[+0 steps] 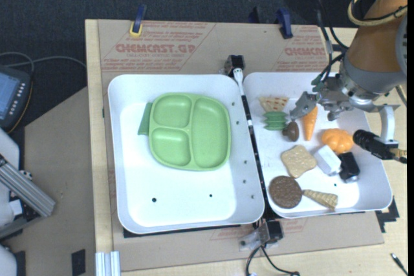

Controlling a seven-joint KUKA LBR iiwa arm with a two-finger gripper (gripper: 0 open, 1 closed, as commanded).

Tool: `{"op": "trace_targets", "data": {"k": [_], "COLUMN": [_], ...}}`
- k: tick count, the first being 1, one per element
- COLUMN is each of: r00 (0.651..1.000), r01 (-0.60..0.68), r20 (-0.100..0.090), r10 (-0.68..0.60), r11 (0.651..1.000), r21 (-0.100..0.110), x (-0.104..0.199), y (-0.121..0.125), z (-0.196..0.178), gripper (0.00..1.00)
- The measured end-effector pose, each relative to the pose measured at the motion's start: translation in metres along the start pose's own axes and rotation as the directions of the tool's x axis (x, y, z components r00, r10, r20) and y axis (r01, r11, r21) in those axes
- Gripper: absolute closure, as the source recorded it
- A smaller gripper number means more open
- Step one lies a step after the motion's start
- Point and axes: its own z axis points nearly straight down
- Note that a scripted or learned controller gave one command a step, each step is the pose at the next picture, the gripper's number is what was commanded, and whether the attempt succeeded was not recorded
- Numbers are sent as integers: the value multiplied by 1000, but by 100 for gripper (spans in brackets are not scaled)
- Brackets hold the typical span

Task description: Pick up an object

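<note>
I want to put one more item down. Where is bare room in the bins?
Left bin: bare floor in front of the green plate and along its left wall. Right bin: crowded with toy food; the gripper hangs above the carrot.

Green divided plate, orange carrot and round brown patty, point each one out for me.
Green divided plate (pixel 191 131), camera view, centre ridge.
Orange carrot (pixel 310 124), camera view, mid-body.
Round brown patty (pixel 285 191), camera view, centre.

Bench (pixel 194 48): brown board with red print, clamped at its far edge.
Left bin (pixel 129 158): white, shallow, resting on the board.
Right bin (pixel 369 194): white, touching the left bin's side.
</note>
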Motion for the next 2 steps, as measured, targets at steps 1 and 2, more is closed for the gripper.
{"op": "trace_targets", "data": {"k": [1,2], "r00": [1000,1000], "r01": [2,2], "r20": [2,0], "r10": [-2,-2], "r11": [1000,1000], "r21": [-13,-6], "x": [0,-4], "y": [3,3], "z": [-7,56], "gripper": [0,0]}}
